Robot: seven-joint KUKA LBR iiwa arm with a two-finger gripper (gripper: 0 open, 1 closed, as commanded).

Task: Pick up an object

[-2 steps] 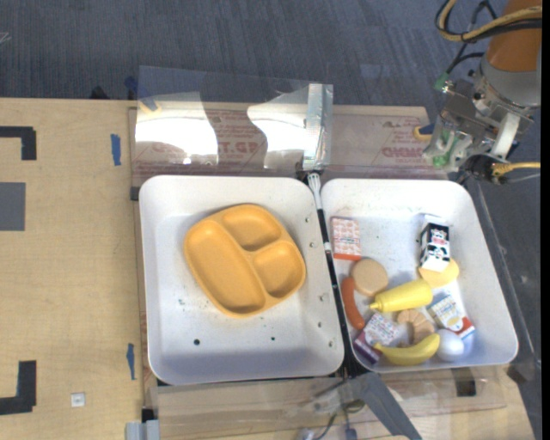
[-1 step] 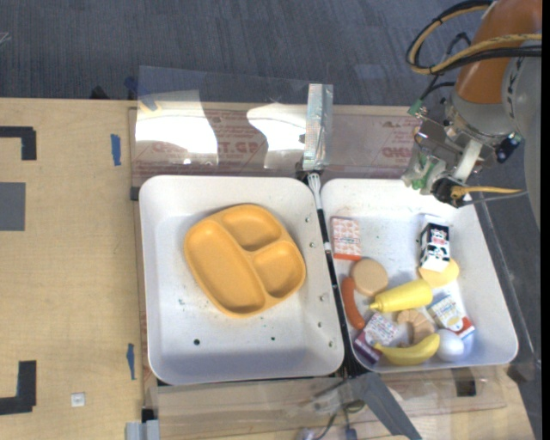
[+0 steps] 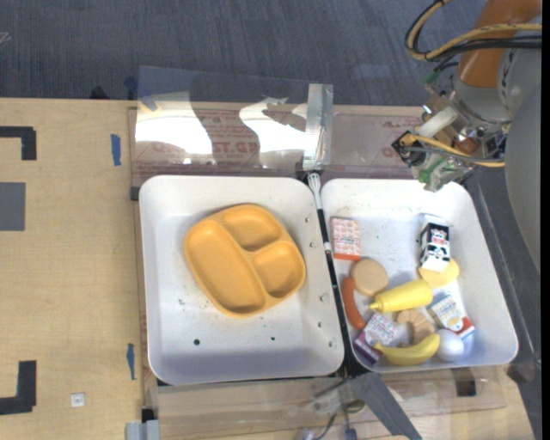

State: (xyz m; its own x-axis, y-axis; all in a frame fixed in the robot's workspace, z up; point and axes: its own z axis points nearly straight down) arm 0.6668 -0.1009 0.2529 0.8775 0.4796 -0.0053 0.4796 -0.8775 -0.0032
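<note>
arm: reaches in from the upper right, grey body with orange band [image 3: 507, 21] near the top edge; yellow and black cables loop around the wrist
gripper [image 3: 434, 168]: hangs above the back rim of the right bin, near its far corner, tilted down and to the left; nothing visible between its tips; whether they are spread or pressed together I cannot tell, too much clutter there
left bin [image 3: 163, 284]: shallow white plastic, rounded corners, a few dark specks on the floor; holds a yellow divided tray [image 3: 245, 258], glossy, three compartments, lying flat and turned at a slant
right bin [image 3: 490, 258]: same white plastic; objects crowd its near half, well apart from the gripper
objects: small milk carton [image 3: 436, 243] with black and white print, by the right wall; pink-and-white flat packet [image 3: 345, 237] near the left wall; round tan disc [image 3: 370, 276]; yellow squeeze bottle [image 3: 402, 297] lying on its side; red sausage shape [image 3: 353, 302] along the left wall; banana [image 3: 410, 351], curved, at the front; white egg-like ball [image 3: 451, 345] just beside the banana
bench [image 3: 64, 258]: pale wood, black and blue tape marks
</note>
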